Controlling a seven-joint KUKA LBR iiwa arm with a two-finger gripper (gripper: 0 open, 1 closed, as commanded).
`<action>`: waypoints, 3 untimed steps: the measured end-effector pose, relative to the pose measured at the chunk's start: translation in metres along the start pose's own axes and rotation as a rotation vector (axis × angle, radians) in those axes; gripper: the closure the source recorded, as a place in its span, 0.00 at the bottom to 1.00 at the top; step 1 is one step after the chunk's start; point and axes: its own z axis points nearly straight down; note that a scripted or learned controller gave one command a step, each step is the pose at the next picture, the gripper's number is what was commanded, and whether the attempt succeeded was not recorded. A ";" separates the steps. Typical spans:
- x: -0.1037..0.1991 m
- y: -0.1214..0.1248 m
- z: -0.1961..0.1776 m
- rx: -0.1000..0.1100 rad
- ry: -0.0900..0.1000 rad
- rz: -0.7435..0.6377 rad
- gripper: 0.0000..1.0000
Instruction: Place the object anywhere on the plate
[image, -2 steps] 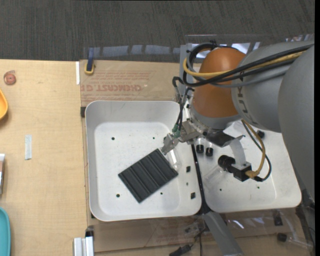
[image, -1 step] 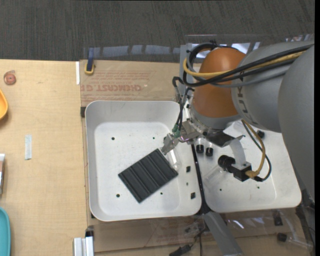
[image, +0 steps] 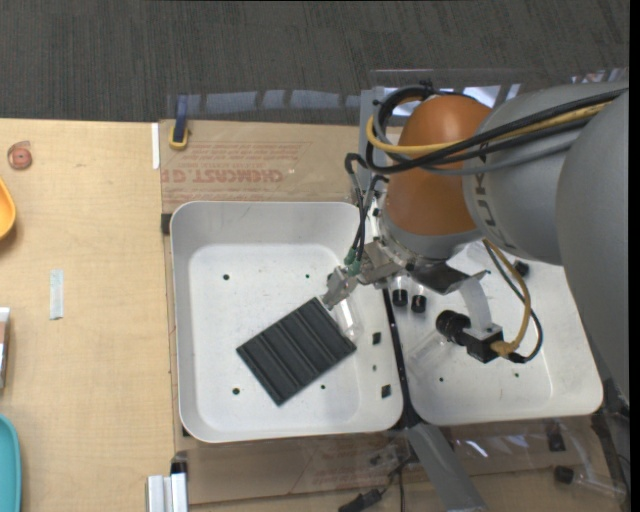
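Teal thing (image: 8, 465): bottom left corner of the view, cut off by the edge; nearest item.
Left bin (image: 200, 400): shallow, white, rounded corners, small dark dots on its floor; sits on the surface beside the right bin.
Dark ribbed slab (image: 296, 351): the one item lying in the left bin. Flat, rectangular, dark grey to black, with parallel ridges running its long way. Lies flat on the bin floor, turned at a diagonal, right of the bin's centre, with its upper right corner just beside the claw tips.
Claw (image: 338, 291): metal fingers point down and left over the left bin's right part, at the slab's upper corner. Whether the tips touch the slab cannot be told. Finger spacing: cannot tell, tips too small and crowded by hardware. Nothing seen between them.
Right bin (image: 520, 395): white, largely covered by the arm; dark cables and a black fitting hang over its floor.
Arm (image: 560, 180): grey, reaching in from the right, orange band (image: 435, 165) above the wrist, yellow and black cables looped over it.
Surface (image: 80, 250): pale wood left of the bins.
Cardboard (image: 250, 165): brown sheet with red mirrored print, behind the left bin.
Orange thing (image: 5, 215): left edge, cut off.
Floor: dark carpet (image: 200, 50) at the far side.
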 end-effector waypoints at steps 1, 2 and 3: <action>0.000 0.000 0.000 0.000 0.000 0.000 0.00; 0.000 0.000 0.000 0.000 0.000 0.000 0.00; 0.000 0.000 0.000 0.000 0.000 0.000 0.00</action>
